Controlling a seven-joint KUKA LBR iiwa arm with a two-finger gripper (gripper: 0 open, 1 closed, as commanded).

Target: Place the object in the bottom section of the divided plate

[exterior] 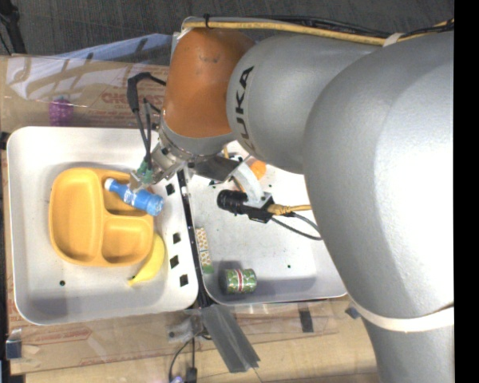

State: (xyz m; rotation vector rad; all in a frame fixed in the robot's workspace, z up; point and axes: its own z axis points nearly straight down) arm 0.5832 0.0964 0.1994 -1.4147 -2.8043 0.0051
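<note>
A yellow divided plate [80, 214] lies in the left bin [32, 294]. A blue bottle [137, 198] with a white cap lies tilted across the plate's right side, over the ridge between the upper right and lower right sections. Its cap points toward the plate's middle. My gripper [146, 174] comes down from the orange wrist band and ends right at the bottle's upper side, touching or nearly touching it. The view is too slanted to show whether the bottle sits inside the gripper.
A banana [149, 262] lies against the plate's lower right rim in the left bin. A green can [238, 280] lies on its side near the right bin's [303, 286] front edge. Something orange [258, 168] peeks out under the arm.
</note>
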